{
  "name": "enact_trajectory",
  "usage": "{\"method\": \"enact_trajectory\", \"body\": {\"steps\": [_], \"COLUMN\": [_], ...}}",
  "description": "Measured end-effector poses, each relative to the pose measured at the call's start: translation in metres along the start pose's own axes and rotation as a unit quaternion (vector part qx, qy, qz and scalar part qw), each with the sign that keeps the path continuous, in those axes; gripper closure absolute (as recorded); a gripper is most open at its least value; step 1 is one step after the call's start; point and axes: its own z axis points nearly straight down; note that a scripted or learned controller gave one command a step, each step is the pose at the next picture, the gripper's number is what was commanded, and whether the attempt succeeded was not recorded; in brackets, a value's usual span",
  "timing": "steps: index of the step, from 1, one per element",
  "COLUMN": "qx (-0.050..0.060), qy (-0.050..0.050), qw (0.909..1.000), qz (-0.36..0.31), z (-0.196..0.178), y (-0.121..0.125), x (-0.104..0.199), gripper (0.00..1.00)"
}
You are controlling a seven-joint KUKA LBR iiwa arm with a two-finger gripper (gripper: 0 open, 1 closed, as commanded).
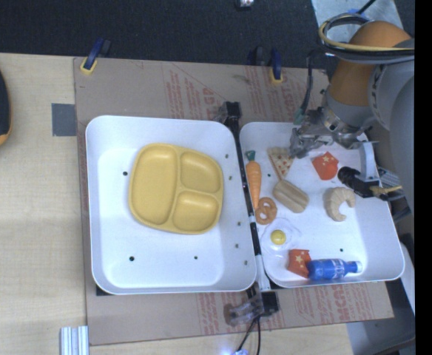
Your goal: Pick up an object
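- Two shallow white bins sit side by side on a brown cardboard sheet: the left bin (105, 198) and the right bin (379, 254), each smooth plastic with rounded corners.
- One yellow plate (176, 188) lies in the left bin; it is glossy, rounded-square, and divided into three compartments.
- One carrot (253, 182), orange and tapered with a green top, lies at the right bin's left wall; its long axis runs up and down the view, green end toward the far side.
- One pretzel (266, 211), brown and ring-like, lies just below the carrot.
- One bread roll (291, 196), tan and oblong, lies aslant near the bin's middle.
- One triangular cracker (279, 161), pale and speckled, lies near the far wall.
- One red strawberry-like piece (325, 166) lies just beside the gripper.
- One croissant (339, 203), pale and curved, lies right of the roll.
- One small yellow ball (277, 237) lies below the pretzel.
- One blue bottle (333, 270) lies on its side along the near wall, its long axis left to right, touching one red carton (299, 262).
- One gripper (309, 140) hangs low over the far part of the right bin, between the cracker and the red piece; whether its metal fingers are spread or pressed together cannot be told, and nothing shows between them.
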Motion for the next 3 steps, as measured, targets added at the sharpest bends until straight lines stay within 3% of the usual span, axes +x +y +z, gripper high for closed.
{"method": "enact_trajectory", "body": {"steps": [1,2,3], "qx": [0.001,0.006,-0.007], "qy": [0.0,0.002,0.0], "qw": [1.0,1.0,1.0], "qz": [-0.002,0.005,0.001], "z": [0.001,0.035,-0.027], "y": [0.0,-0.102,0.005], "x": [0.0,0.007,0.025], "gripper": [0.0,0.0,0.0]}}
